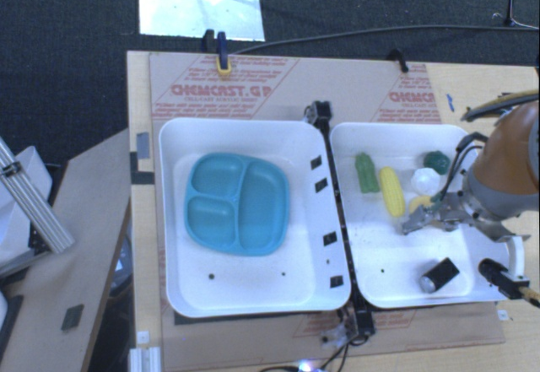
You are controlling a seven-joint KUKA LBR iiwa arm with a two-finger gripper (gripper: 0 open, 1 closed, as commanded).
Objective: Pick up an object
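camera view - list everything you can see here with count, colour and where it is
bins: 2, white, side by side on the bench
divided plate: 1, light blue, three compartments, middle of the left bin
green toy vegetable: 1, green, upper left of the right bin
corn cob: 1, yellow, right bin, just right of the green vegetable
dark green object: 1, dark green, upper part of the right bin
white object: 1, white, right bin, just below the dark green one
small yellow object: 1, yellow, right bin, beside the gripper
black cylinder: 1, black with a pale end, lower part of the right bin
clamp: 1, blue and yellow, far edge of the bench
arm: 1, grey and orange, right edge
gripper: 1, metal, over the right bin
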